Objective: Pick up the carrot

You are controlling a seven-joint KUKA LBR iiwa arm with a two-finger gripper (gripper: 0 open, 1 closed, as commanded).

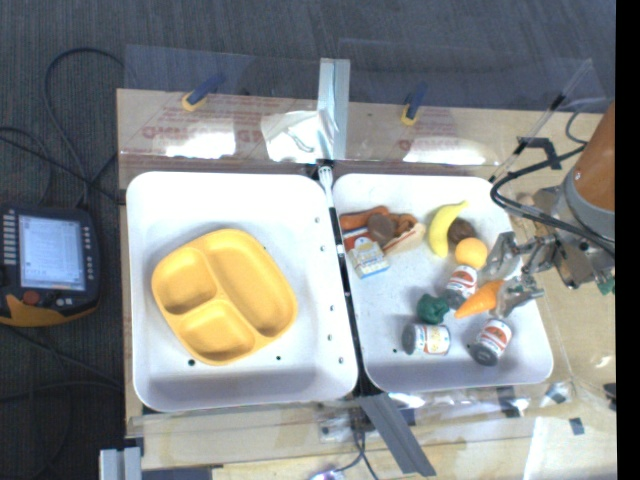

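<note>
While the arm reaches in from the right w/ its orange band just visible, the gripper (508, 271) sits low over the right bin (385, 368), right at the carrot (478, 299). Carrot lies tilted in the bin's right half, fat end up toward the fingers, tip pointing down-left at a green lump (433, 308); two small cans (461, 281) (492, 340) flank it close, a third (430, 339) lies nearby. Fingers look spread apart, one either side of the carrot's top end, but I can't tell if they're actually touching it, so I wouldn't call it held. Looks like the grasp step, approx. mid-task. Next move, I'd guess: close squarely on the carrot w/o catching the cans, then lift straight up. Yellow tray (222, 293) in the left bin (150, 388) plays no part.
</note>
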